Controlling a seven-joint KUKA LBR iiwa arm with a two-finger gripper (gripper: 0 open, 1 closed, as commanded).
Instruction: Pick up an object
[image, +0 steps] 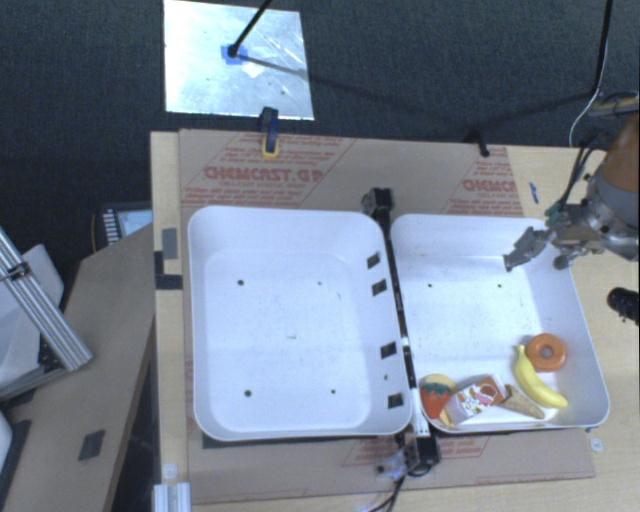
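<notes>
Bench (330, 165): a brown board with red lettering carries both bins, and a shiny metal sheet (238, 58) lies beyond its far edge.
Left bin (290, 320): white and shallow, its floor showing just small dark dots.
Right bin (480, 310): white too, touching the left bin along a black clipped seam, and all the objects crowd its near right corner.
Arm (615, 195): coming in from the right, grey with an orange band, hanging over the right bin's far right rim.
Jaws (538, 248): two dark fingers point down and left, a narrow gap between them, nothing held.
Banana (538, 380): yellow, curved, lying along the right wall.
Snack packet (474, 400): red and white, flat between tomato and banana.
Tomato-like fruit (437, 396): red-orange, against the seam side.
Orange ring (546, 351): a doughnut shape just beside the banana's top end, well apart from the jaws.
</notes>
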